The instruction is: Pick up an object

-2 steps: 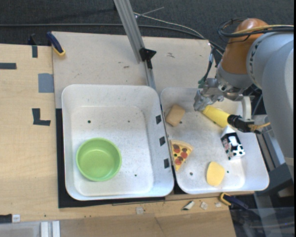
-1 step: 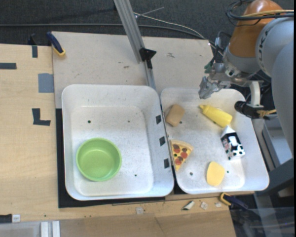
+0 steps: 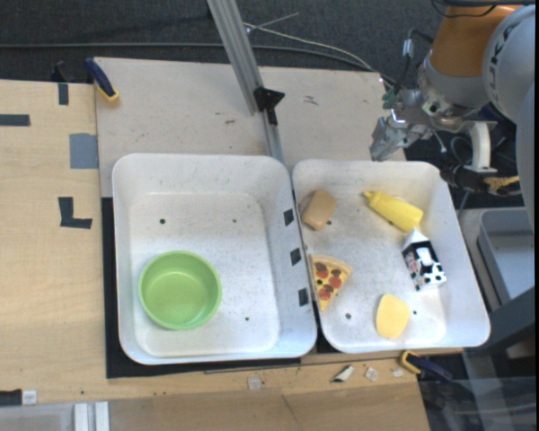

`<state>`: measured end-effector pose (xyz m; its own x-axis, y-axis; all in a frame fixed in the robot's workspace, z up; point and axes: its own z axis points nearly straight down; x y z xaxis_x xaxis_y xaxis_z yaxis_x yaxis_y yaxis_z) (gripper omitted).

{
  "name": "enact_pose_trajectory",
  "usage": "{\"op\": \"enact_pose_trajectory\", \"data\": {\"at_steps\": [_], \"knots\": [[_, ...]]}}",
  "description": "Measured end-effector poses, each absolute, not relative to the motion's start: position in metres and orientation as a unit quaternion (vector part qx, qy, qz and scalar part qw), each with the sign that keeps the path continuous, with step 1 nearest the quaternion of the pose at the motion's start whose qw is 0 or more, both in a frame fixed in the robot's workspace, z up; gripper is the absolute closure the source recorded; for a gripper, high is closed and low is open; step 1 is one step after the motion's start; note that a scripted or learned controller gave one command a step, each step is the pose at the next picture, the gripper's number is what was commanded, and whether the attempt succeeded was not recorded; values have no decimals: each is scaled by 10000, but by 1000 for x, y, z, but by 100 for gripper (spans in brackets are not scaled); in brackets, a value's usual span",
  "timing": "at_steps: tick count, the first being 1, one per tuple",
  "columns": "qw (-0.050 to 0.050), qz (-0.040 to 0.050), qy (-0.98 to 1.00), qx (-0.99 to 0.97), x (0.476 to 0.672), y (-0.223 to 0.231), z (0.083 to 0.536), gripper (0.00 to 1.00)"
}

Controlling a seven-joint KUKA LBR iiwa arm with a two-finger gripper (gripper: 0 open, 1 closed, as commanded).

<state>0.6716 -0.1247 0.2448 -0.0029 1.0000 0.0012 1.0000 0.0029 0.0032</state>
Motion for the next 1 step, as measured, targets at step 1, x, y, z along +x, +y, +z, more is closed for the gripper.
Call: {"op": "enact_pose_trajectory", "data": {"at_steps": [1], "knots": [[-5,3,7079,7064,672,-124,287,100]]}}
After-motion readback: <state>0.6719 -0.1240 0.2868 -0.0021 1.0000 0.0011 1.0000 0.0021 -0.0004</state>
